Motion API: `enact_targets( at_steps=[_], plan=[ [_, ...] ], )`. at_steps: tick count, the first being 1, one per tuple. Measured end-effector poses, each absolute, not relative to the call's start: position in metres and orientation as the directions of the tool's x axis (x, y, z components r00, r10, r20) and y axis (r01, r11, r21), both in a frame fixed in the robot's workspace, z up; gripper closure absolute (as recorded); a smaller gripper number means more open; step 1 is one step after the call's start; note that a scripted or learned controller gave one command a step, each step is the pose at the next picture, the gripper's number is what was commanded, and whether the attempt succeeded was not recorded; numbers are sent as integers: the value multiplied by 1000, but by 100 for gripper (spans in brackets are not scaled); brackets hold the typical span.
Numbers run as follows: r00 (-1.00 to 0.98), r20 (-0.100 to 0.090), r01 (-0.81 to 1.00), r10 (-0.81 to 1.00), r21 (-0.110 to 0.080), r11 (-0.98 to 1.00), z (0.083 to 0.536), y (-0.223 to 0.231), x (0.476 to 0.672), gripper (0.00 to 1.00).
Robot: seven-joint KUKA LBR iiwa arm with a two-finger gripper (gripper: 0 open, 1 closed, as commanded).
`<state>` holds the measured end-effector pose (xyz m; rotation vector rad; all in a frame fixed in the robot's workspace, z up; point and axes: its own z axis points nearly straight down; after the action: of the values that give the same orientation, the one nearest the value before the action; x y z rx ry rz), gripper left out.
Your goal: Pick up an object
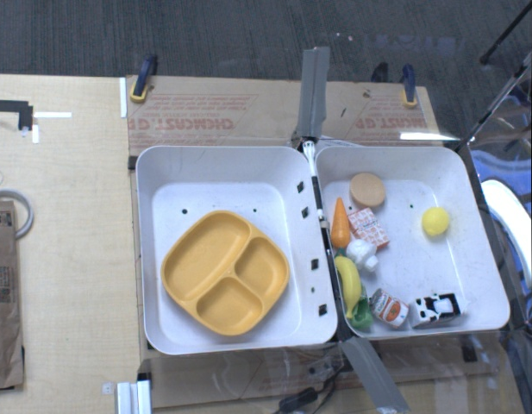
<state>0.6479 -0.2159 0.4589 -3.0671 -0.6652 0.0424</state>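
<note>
Camera view: the left bin (pixel 153 231) holds a yellow three-compartment plate (pixel 225 272), lying flat near its centre. The right bin (pixel 472 197) holds the loose objects. A tan round disc (pixel 367 190) sits toward the far wall; just beside it lies a carrot (pixel 340 223), touching a red-and-white packet (pixel 368 228). A small white item (pixel 361 251) sits below the packet. A banana (pixel 349 284) lies along the left wall, its lower end by a green item (pixel 360 316). A small can (pixel 389 308) and a black-and-white carton (pixel 436 309) rest near the front wall. A yellow ball (pixel 435 222) lies apart, to the right.
</note>
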Motion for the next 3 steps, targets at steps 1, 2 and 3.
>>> enact_targets(
  at_steps=[1,2,3],
  plan=[
    [907,-33,420,420,-11,-907,465,-214,650,100],
    [903,-41,427,427,-15,-904,470,-211,651,100],
    [900,-48,433,434,-19,-901,475,-209,653,100]
  ],
)
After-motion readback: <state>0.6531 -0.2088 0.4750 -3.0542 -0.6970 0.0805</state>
